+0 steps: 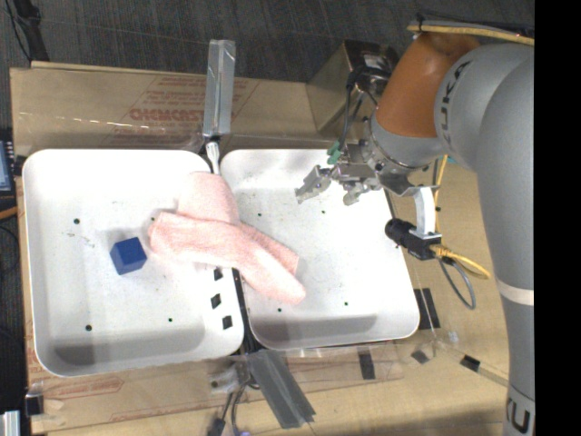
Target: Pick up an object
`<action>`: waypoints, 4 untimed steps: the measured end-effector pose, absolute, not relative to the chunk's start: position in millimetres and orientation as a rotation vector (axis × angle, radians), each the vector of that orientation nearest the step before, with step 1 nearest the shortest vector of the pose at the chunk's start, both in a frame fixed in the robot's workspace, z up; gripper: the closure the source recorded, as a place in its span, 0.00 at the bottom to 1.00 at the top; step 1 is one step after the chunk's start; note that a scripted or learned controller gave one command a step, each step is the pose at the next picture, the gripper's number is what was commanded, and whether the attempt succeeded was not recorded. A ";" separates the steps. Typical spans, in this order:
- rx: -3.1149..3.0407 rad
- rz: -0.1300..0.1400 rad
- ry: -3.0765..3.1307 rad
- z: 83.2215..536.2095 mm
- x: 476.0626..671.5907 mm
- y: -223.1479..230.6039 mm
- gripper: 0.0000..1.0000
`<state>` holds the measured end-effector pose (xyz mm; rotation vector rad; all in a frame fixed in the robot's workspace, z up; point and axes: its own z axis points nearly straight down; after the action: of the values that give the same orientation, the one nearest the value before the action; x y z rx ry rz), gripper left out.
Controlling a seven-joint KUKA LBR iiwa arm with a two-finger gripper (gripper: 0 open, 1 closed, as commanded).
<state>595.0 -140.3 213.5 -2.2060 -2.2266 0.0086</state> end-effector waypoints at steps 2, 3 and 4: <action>-1.725 0.005 -2.616 88.9 563.9 -110.7 0.00; -1.633 0.002 -2.682 90.6 581.4 -111.8 0.00; -1.528 0.004 -2.737 89.1 564.3 -100.0 0.00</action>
<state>564.3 -100.0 89.1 -1.5284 -2.7370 0.0037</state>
